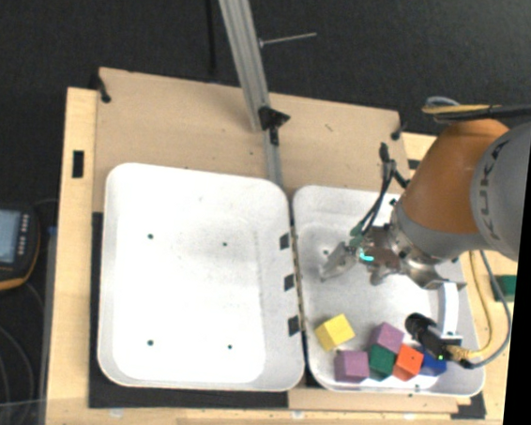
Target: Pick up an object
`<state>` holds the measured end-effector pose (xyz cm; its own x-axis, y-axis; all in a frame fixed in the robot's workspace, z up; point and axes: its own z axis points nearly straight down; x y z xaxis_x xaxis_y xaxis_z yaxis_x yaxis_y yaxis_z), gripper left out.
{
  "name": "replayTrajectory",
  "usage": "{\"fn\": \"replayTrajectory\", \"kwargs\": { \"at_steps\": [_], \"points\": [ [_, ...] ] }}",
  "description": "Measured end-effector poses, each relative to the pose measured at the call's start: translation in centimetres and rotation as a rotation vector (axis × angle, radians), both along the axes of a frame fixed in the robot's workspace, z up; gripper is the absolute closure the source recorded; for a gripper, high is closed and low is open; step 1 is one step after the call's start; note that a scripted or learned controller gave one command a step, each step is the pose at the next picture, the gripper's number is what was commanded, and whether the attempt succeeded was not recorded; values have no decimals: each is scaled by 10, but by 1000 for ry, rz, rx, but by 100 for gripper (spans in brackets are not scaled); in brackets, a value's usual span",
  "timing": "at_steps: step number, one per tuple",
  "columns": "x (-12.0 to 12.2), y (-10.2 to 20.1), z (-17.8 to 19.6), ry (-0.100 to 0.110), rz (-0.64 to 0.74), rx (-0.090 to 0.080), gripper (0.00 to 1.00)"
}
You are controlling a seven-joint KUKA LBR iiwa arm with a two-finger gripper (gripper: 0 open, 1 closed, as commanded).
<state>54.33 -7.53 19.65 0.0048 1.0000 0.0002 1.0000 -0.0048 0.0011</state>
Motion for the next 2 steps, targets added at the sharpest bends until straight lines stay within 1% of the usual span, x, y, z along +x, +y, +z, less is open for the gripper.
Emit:
{"fn": "replayTrajectory", "kwargs": {
  "at_steps": [2],
  "points": [
    [0, 0, 0, -1, -5, 0, 0]
  ]
}}
